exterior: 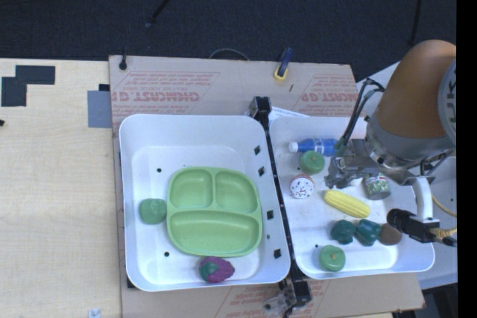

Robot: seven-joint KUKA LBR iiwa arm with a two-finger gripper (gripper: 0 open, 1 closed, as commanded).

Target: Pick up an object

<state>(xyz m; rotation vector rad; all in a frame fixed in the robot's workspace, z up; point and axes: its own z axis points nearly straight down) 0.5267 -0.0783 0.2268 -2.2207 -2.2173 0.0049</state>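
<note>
A: Over the right bin (417, 262), the gripper (344, 173) hangs low near the back, just above the corn cob (347, 202). Whether it is open or closed I cannot tell; dark metal hides it, and nothing shows clamped in it.

B: So which thing is it after?

A: My guess is something close under it. The green ball (313, 161) sits just to its left, touching the blue-capped bottle (313, 146) lying along the back wall. A small jar (377, 187) is just to its right, and a white dotted ball (302, 188) rests near the divider.

B: And further out?

A: Toward the front, two teal lumps (355, 232) lie touching, a brown piece (390, 234) beside them, and a green apple (332, 258) by the front wall. Things are crowded there, so a clean grab looks harder.

B: The left bin (134, 160)?

A: It holds a green divided plate (214, 211) in the middle, a green ball (152, 211) beside its left rim, and a purple-and-green toy (216, 269) at its front edge, well apart from the arm.
</note>
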